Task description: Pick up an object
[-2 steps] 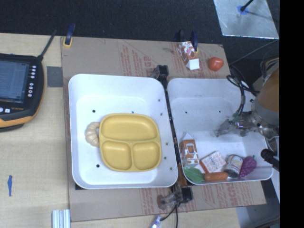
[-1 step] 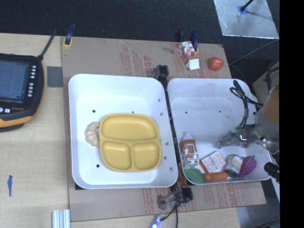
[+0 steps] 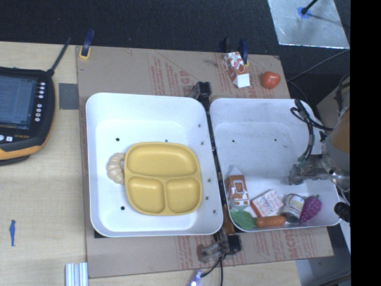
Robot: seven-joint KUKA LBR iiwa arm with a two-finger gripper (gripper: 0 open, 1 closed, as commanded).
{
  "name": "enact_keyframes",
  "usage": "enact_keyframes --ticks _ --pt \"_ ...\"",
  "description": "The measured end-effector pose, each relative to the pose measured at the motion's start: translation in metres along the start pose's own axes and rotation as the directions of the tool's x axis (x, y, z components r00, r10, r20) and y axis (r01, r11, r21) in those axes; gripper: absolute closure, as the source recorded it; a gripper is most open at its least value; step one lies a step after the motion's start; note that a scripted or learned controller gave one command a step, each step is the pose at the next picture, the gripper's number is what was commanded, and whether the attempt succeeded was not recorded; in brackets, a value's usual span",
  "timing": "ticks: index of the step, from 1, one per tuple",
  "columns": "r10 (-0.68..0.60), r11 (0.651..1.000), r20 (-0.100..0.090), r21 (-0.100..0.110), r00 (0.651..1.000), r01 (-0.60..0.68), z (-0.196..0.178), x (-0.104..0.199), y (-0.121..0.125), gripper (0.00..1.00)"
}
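The pincer (image 3: 305, 173), its state not discernible, is shown just beyond the tin can (image 3: 292, 207) and purple grapes (image 3: 311, 208) lying nearer

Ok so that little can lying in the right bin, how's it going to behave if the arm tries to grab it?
The can seems to lie on its side, so it may roll when nudged. Its rounded wall could slip from a two-finger pinch. The purple grapes and small box look pressed close beside it, so they would probably shift too.
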State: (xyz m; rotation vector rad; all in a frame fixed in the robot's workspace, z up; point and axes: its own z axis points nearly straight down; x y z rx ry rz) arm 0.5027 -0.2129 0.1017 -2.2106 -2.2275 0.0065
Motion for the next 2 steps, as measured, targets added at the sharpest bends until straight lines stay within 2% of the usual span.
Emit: enact_keyframes --ticks 1,2 --pt "0.003 1.0 0.001 -0.007 1.0 -0.003 -0.154 0.0 0.093 1.0" --pt "0.002 1.0 -0.001 -0.001 1.0 -0.002 -0.099 0.047 0.103 1.0"
